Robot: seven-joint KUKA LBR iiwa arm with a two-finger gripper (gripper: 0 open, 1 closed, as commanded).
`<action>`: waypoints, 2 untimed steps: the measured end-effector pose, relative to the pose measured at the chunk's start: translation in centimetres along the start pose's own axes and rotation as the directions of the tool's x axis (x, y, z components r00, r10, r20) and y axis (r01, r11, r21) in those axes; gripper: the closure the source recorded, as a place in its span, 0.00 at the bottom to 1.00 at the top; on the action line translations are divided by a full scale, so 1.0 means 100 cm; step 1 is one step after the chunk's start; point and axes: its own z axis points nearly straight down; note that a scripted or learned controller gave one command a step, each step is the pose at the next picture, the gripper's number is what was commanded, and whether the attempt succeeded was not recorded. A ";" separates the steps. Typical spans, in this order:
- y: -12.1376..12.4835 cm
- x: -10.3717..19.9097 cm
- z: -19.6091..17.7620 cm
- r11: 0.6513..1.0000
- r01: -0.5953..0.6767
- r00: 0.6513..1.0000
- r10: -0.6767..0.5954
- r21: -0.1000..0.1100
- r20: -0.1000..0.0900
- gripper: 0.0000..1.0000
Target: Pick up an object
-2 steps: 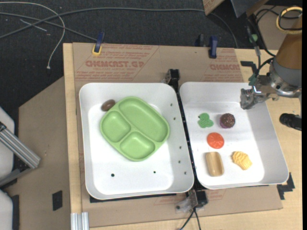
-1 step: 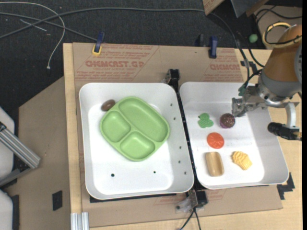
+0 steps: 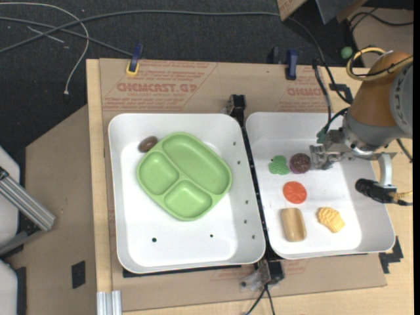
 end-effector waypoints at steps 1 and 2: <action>-0.001 0.000 -0.008 1.000 0.000 1.000 0.000 0.002 -0.001 1.00; 0.002 0.001 -0.051 1.000 0.000 1.000 0.000 -0.001 0.000 1.00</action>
